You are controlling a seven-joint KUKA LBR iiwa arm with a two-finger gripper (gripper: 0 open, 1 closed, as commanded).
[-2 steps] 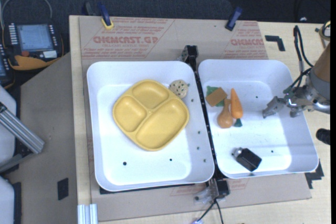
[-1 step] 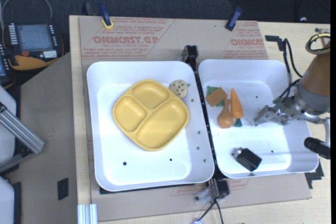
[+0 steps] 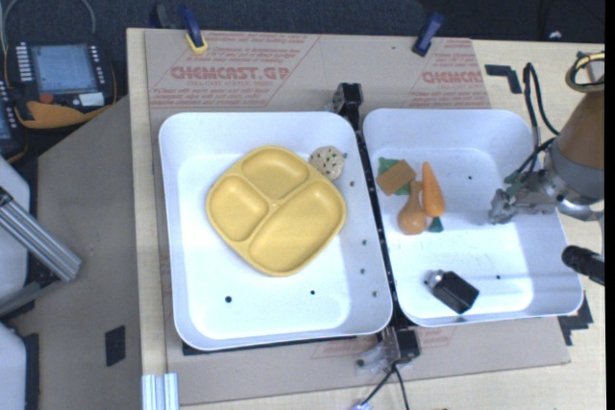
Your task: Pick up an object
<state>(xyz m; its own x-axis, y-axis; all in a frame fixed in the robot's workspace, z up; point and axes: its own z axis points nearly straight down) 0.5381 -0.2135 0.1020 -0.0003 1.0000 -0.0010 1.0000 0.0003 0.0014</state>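
Observation:
In the right bin (image 3: pixel 480 134) lie an orange carrot (image 3: pixel 433 189), an orange block (image 3: pixel 395 177), a small orange pear-shaped piece (image 3: pixel 413 215) and a black box (image 3: pixel 453 291) near the front wall. My gripper (image 3: pixel 506 205) hangs low over the right side of that bin, right of the carrot, with nothing visible between its fingers. A yellow divided plate (image 3: pixel 277 208) lies in the left bin (image 3: pixel 192 235), with a speckled cookie (image 3: pixel 329 161) at its upper right edge.
The arm with its orange band (image 3: pixel 582 144) enters from the right over the right bin's rim. A black clamp (image 3: pixel 348 97) sits between the bins at the back. Cables (image 3: pixel 530 86) run by the right bin's far corner.

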